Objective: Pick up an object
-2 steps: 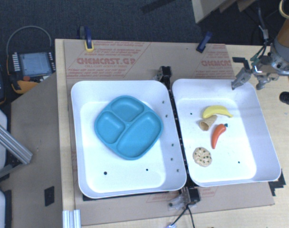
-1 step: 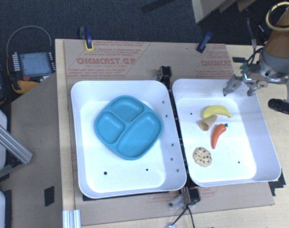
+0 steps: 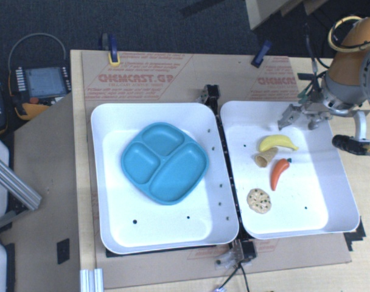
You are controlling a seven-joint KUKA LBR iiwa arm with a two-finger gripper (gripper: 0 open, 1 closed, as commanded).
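In the right bin (image 3: 328, 187) lie a yellow banana (image 3: 278, 142), a small tan cone-shaped piece (image 3: 264, 159) touching its lower left end, a red-orange pepper (image 3: 280, 173) and a round speckled cookie (image 3: 258, 200). My gripper (image 3: 298, 120) hangs over the bin's far side, just above and to the right of the banana. It is open, and nothing sits between its grey fingers (image 3: 285, 119).
The left bin (image 3: 112, 215) holds a blue divided plate (image 3: 165, 162). A black clamp (image 3: 210, 93) sits between the bins at the far edge. The arm's orange band (image 3: 355, 38) rises at the right. A tablet with a cable (image 3: 44, 81) lies off the bench at the left.
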